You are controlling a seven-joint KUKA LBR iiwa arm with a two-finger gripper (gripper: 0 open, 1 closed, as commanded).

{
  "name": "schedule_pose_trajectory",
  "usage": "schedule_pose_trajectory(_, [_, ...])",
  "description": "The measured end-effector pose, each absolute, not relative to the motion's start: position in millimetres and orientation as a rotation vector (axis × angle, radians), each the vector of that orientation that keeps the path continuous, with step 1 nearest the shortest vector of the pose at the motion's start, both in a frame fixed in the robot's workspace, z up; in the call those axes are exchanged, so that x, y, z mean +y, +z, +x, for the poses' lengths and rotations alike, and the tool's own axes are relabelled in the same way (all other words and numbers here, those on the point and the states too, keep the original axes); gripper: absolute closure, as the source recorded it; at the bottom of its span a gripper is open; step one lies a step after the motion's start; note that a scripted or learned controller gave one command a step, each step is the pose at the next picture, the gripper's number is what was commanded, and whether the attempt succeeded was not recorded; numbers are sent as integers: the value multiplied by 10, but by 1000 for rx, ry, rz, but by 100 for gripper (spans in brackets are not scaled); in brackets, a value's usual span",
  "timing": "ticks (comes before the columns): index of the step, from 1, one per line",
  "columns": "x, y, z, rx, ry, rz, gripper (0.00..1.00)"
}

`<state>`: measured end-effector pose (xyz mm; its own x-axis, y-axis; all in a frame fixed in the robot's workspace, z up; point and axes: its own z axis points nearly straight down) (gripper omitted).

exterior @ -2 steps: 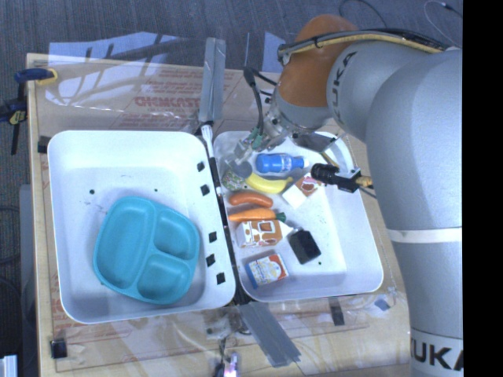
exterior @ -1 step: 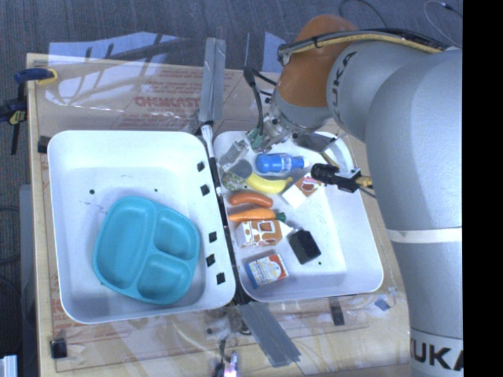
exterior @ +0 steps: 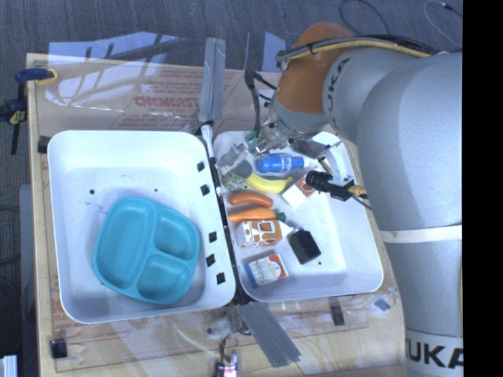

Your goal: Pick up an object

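Left bin (exterior: 71, 210): you have a blue tray (exterior: 145, 248). Right bin (exterior: 357, 246): banana (exterior: 271, 184) lies long axis left-right, beside a blue bottle (exterior: 279, 164), carrot (exterior: 251, 215), two cartons, black block (exterior: 304, 246). Gripper (exterior: 263, 140) at the bin's far edge; arm hides it, grip unreadable.
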<state>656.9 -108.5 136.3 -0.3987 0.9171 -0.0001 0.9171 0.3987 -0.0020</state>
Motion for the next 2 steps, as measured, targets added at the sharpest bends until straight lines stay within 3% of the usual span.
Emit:
schedule_pose_trajectory(1, [-1719,1089,6246,-2651,2,-1684,0])
schedule_pose_trajectory(2, [-2100,938,6384,-2679,14,-1578,0])
